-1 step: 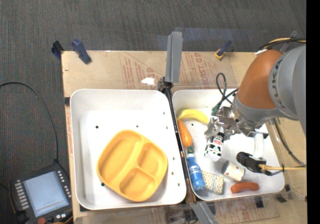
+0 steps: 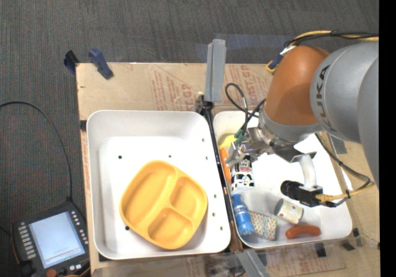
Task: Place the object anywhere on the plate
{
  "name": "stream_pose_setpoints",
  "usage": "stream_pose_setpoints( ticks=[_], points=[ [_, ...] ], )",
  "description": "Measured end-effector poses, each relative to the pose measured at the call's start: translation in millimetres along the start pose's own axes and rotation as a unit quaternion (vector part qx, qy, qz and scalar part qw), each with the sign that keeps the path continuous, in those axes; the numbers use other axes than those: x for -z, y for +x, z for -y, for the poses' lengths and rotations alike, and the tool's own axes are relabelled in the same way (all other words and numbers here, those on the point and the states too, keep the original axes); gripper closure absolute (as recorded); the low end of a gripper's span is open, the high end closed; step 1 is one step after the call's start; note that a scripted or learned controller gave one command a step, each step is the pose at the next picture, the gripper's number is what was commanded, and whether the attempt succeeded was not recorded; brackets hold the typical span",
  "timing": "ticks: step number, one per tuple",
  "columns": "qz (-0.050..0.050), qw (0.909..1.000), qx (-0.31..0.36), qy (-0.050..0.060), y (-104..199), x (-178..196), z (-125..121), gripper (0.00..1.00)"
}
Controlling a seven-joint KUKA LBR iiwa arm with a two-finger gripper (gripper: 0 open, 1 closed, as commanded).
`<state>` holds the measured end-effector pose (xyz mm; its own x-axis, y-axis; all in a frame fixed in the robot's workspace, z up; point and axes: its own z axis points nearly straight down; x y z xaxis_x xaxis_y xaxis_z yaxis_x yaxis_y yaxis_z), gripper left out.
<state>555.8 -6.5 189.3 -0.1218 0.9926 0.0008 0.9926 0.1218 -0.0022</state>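
The plate [image 2: 164, 204] lay bare; nothing was placed yet. Right of it, the gripper [image 2: 242, 157] hung over a cow-print carton [image 2: 244, 177]; its grasp I couldn't tell.

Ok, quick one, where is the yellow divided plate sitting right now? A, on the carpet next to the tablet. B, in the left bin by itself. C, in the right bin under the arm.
B: the yellow plate lies inside the left bin with nothing on it, while the arm's gripper is over the right bin.
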Motion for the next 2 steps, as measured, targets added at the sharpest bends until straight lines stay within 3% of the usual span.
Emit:
stream_pose_setpoints(
  ticks=[1,2],
  points=[
    [0.000,0.9991,0.042,0.002,77.7,-3.8,32.2,1.00],
    [0.000,0.9991,0.042,0.001,77.2,-3.7,32.1,0.00]
  ],
)
